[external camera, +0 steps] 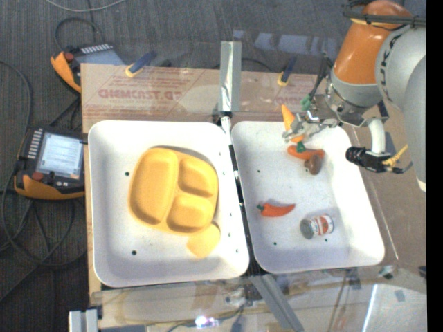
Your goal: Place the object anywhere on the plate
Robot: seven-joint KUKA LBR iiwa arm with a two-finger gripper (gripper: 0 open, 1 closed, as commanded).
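Note:
A yellow divided plate (174, 188) lies in the left bin (111, 254). My gripper (299, 127) hangs over the far edge of the right bin (360, 247). A small orange piece (286, 115) sits right against the gripper's left side; whether it is gripped is unclear. Just below the gripper lies an orange and brown object (307, 156). Nearer the front are a red-orange pepper (276, 209) and a small can (317, 226) on its side.
A round yellow object (203, 241) rests against the plate's near edge in the left bin. The raised rims of the two bins meet in a ridge (237, 192). A metal post (230, 75) stands behind the bins. A handheld pendant (52, 161) lies off to the left.

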